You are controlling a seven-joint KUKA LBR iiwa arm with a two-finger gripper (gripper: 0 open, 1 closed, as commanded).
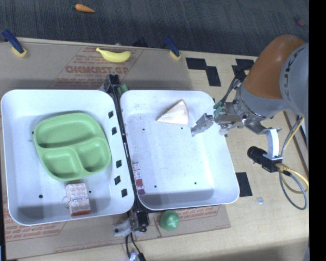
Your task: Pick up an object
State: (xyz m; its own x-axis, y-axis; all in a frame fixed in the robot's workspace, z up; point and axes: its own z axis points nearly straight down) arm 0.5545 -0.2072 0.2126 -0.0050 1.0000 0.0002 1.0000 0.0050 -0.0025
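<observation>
One fixed camera looks down aslant over both white bins (168, 200).

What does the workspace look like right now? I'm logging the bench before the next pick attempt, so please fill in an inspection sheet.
Surface: cardboard-covered bench bearing left bin and right bin side by side.
Job's things: pale wedge in the right bin's far part; green divided tray and small packet in the left bin.
Clutter: yellow banana on the cardboard beyond the bins; green ball in front of the right bin; orange item on the dark floor.
Grippers: end effector at the right bin's right rim, beside the wedge, nothing seen held.
Cables: yellow cable looping at the right.
Surroundings: blue clamps on the cardboard's far edge.
</observation>
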